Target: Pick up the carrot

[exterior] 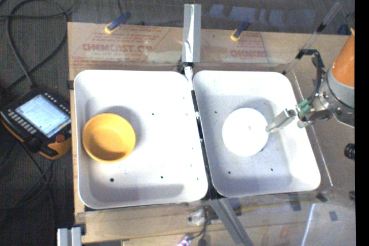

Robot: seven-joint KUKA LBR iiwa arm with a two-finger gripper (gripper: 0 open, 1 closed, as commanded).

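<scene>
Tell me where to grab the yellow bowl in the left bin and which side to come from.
Pinch the rim of the yellow bowl from above, at its right edge, nearest the gripper. It sits upright and open, so the thin wall is exposed; the whole body is probably too wide to span.
</scene>
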